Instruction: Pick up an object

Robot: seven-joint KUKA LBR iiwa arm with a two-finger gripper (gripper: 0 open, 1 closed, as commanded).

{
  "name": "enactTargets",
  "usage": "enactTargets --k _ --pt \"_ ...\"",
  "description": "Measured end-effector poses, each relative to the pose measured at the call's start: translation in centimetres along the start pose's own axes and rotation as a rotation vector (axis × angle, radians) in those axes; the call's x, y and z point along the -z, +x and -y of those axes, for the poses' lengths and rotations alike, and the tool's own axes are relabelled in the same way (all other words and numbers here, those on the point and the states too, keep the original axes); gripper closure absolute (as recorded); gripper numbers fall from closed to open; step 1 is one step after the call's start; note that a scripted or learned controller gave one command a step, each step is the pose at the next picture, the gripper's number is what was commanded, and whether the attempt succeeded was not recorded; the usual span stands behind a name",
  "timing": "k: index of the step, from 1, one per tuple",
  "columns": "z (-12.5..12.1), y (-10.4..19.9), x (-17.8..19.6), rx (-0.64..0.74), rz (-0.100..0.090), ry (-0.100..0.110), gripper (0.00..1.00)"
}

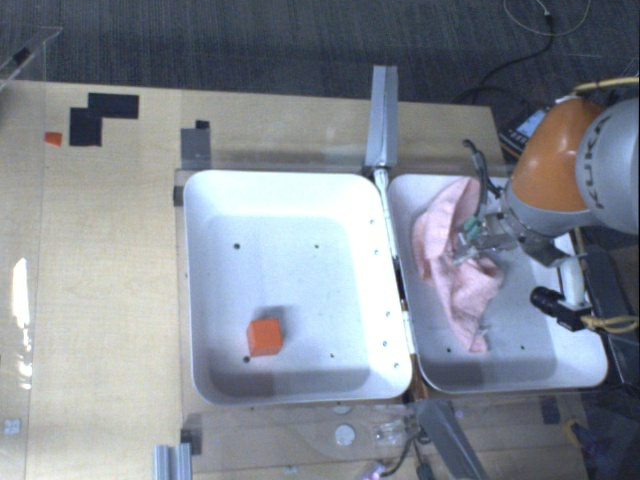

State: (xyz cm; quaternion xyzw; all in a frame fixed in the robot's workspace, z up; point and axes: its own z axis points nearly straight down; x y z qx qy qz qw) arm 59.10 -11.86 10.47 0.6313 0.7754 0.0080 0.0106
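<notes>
Gripper (470, 240) on crumpled pink cloth (450, 268), right bin's (530, 368) left side; clench indiscernible. Risk: limp fabric slips free.

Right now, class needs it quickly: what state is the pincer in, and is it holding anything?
Pincer: down at the pink cloth in the right bin; open or closed cannot be told, nor whether it grips the cloth.

bins (200, 268): 2 | orange block (265, 337): 1 | pink cloth (455, 263): 1
</notes>
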Motion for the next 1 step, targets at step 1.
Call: enactTargets --k 1 --pt "-6.64 3.76 8.15 0.28 -0.004 0.012 1.0"
